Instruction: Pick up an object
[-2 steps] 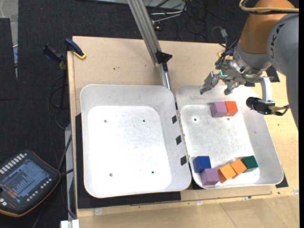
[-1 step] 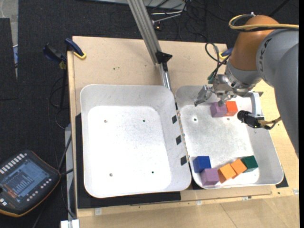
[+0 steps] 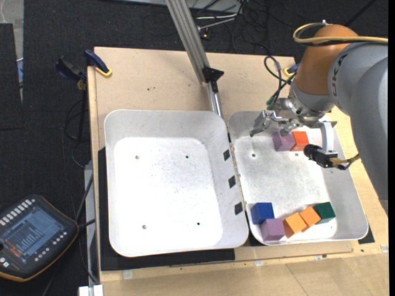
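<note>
A purple block (image 3: 282,142) and an orange block (image 3: 300,139) sit side by side, touching, at the far end of the right bin (image 3: 296,177). The gripper (image 3: 285,121) is just above them, at the end of the grey arm (image 3: 352,66) that comes in from the right. I cannot tell if it is open or closed. At the near end of the same bin lie a blue block (image 3: 262,211), another purple block (image 3: 273,229), two more orange blocks (image 3: 302,219) and a green block (image 3: 324,212). The left bin (image 3: 163,177) sits beside it on the worktop (image 3: 154,79).
</note>
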`<state>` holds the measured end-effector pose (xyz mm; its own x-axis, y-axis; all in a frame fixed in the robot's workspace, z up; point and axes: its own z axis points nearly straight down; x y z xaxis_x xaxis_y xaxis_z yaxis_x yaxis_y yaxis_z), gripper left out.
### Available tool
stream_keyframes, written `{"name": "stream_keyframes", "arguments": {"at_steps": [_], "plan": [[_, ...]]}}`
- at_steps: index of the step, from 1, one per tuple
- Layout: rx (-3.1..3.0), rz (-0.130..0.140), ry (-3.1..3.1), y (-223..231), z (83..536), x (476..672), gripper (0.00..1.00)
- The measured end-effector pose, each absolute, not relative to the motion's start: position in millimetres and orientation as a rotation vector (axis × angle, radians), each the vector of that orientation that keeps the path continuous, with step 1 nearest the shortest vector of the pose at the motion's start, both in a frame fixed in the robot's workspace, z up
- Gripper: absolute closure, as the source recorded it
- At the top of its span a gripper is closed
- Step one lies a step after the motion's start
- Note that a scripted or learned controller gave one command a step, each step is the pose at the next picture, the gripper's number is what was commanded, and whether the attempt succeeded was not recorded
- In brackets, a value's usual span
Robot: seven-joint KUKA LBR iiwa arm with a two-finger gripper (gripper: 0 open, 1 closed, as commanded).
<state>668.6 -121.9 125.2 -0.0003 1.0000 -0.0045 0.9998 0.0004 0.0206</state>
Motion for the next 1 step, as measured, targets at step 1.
{"name": "stream_keyframes", "arguments": {"at_steps": [1], "plan": [[2.206, 0.018, 2.208, -121.9, 133.1, 668.8, 1.00]]}}
